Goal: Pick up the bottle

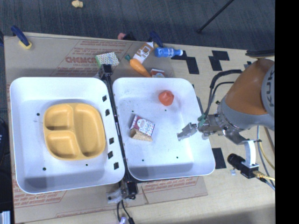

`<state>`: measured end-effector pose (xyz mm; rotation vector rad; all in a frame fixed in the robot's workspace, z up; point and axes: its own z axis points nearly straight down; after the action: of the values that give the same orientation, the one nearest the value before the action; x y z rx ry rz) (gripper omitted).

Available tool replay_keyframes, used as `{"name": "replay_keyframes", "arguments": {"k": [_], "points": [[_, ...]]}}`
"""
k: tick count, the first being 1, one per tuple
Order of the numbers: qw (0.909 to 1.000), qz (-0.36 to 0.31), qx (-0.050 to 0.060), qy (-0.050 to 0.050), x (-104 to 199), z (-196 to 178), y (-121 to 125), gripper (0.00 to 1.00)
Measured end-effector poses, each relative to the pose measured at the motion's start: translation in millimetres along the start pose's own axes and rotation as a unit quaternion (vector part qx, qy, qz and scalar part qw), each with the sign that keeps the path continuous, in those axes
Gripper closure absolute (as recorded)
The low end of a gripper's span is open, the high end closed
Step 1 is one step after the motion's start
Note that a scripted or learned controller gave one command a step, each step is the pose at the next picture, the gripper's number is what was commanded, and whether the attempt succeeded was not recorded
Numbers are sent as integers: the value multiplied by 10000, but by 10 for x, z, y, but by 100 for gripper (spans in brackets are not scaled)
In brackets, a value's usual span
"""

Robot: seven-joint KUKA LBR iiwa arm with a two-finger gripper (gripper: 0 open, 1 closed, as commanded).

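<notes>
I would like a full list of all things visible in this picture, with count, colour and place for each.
left bin: 1, white, left on the bench
divided plate: 1, yellow, three compartments, inside the left bin
right bin: 1, white, beside the left bin
round object: 1, red-orange, upper part of the right bin
small carton: 1, dark red and white, middle of the right bin
bottle: 1, blue, lying on the bench behind the right bin
carrot-like toy: 1, orange, on the bench behind the right bin
checked packet: 1, green and white, behind the bins
clamp: 1, blue and yellow, far left bench corner
gripper: 1, grey, over the right side of the right bin
arm: 1, grey with orange band, at the right
</notes>
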<state>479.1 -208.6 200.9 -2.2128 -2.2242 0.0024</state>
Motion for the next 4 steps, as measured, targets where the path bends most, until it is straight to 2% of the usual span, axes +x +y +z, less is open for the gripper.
{"name": "replay_keyframes", "arguments": {"k": [1,2,3,4], "points": [[10000,-25,7,4,2,-100,5,100],[9680,2510,-13,-1,-25,-131,-27,100],[9116,4110,9,11,197,-27,-29,100],[8134,5817,3,10,231,25,-28,100]]}}
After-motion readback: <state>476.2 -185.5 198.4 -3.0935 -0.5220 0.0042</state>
